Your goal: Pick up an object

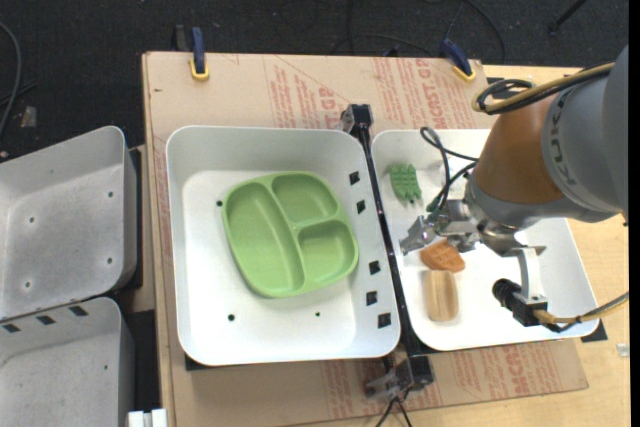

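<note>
your gripper (430,237) hangs beside the orange piece (443,259) in the right bin (575,245), positioned for grasping; grip state: cannot tell.

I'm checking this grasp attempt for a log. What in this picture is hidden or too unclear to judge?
- Gripper: the wrist covers its fingertips, so contact with the orange piece is unclear.
- Right bin: the arm hides its upper right part.
- Green toy: too small to identify.
- Tan block: its material is unclear.
</note>
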You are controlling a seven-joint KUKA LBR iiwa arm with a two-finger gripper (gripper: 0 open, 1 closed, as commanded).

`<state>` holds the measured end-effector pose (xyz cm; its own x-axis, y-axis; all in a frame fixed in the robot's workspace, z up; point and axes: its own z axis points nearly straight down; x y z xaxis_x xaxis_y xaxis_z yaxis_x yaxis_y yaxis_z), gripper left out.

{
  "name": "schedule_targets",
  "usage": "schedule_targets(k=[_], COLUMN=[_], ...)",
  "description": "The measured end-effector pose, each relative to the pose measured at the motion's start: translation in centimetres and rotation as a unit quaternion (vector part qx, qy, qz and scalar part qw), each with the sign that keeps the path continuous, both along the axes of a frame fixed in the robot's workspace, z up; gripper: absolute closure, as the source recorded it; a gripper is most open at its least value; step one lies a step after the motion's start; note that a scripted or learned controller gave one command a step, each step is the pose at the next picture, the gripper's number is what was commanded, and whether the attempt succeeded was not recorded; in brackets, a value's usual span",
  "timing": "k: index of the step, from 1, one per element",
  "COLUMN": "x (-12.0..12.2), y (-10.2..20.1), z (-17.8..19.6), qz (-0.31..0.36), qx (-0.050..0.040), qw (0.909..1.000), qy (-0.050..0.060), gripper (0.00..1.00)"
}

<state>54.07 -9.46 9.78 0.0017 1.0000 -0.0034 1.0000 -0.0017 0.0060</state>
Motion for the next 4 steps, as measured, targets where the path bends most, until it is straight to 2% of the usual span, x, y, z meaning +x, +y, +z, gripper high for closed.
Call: schedule_targets(k=[1,2,4], x=[-0.1,-0.7,-0.2], y=[0.1,-0.1,0.0], z=[0.9,7.0,15.5], qz=[-0.001,0.001,0.002], qx=[0.0017,0.0013,0.0012], qw=[1.0,1.0,1.0], qy=[0.003,0.001,0.001], gripper=[1.0,1.0,1.0])
